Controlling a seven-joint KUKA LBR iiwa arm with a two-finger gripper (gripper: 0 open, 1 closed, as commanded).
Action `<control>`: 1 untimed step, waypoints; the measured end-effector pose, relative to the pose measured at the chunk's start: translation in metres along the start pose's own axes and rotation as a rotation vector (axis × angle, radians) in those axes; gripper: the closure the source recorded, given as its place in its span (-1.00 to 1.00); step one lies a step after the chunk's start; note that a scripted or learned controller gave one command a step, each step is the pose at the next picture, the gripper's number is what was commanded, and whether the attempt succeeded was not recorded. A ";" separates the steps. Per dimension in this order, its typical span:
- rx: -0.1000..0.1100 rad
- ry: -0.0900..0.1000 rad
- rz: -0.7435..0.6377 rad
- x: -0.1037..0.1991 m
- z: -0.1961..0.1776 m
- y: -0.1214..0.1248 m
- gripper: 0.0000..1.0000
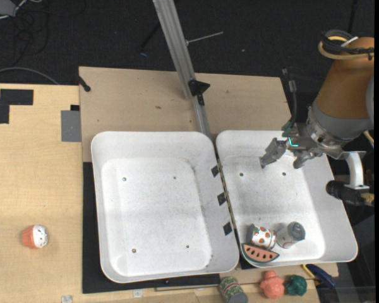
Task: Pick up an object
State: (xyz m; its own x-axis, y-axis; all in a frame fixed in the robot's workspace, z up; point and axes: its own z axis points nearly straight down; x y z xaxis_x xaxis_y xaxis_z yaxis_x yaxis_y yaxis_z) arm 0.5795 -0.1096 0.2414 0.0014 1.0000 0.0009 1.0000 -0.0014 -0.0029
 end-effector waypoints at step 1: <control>0.007 0.001 -0.001 -0.002 0.064 0.000 -1.00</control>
State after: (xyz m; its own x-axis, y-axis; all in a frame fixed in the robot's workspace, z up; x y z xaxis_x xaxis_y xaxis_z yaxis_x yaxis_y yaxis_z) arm 0.5790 -0.1110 0.1771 0.0003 1.0000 0.0016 1.0000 -0.0003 -0.0096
